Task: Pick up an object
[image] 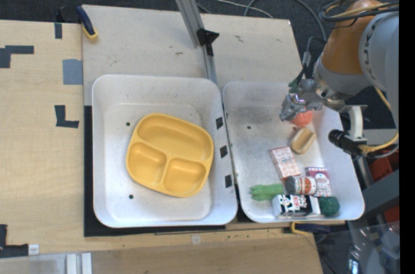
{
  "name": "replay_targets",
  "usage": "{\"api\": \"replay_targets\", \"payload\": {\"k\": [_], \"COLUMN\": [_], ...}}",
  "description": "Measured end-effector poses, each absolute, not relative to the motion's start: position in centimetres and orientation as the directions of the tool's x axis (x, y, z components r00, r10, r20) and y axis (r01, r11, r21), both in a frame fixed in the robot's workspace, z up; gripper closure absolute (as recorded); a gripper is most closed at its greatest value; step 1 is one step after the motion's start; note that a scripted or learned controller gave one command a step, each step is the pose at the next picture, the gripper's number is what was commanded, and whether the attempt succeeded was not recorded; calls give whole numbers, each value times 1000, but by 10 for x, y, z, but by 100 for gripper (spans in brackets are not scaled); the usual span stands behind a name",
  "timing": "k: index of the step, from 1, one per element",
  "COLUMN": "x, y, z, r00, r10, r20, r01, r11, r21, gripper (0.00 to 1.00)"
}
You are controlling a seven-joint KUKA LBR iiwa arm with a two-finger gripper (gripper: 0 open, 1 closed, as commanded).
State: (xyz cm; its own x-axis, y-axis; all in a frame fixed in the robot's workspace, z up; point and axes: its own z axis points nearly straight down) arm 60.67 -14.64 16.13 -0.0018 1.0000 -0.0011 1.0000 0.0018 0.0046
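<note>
Camera view, the 1 view you get. 2 white bins sit side by side mid-frame. The left bin [104,137] holds a yellow tray [170,154] with 3 compartments, lying flat, nothing in it.

The right bin [249,137] has the clutter, all toward the frame's right and lower right. The arm [353,52] comes in from the upper right, and the gripper [296,105] hangs low over the bin's upper right part. You cannot tell from here how its jaws stand; the tip is a dark blur seen from above.

Nearest candidate: an orange-red object [303,118], touching or just under the gripper tip on its lower-right side. It is partly covered, so you can't say it is held. Just below that lies a tan roll [302,140], long axis tilted from lower left to upper right. Further down: a pink packet [285,162], a can [301,186] on its side with long axis left-right, a green piece [267,191] to the can's left, a black-and-white carton [293,205] at the bottom edge, and a green ball [329,205] in the lower right corner.

Judgement: the pick is at the approach or closing stage on the orange-red object. The move turns on that object sitting slightly down-right of the tip, so a straight drop may catch only its edge. The roll is close enough to be nudged.
</note>
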Motion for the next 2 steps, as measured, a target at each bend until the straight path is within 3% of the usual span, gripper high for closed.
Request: {"api": "replay_targets", "payload": {"k": [2], "x": [600], "y": [-147], "z": [231], "r00": [-2], "r10": [1000], "r20": [0], "r01": [1000], "r11": [2], "r21": [2], "gripper": [100]}}
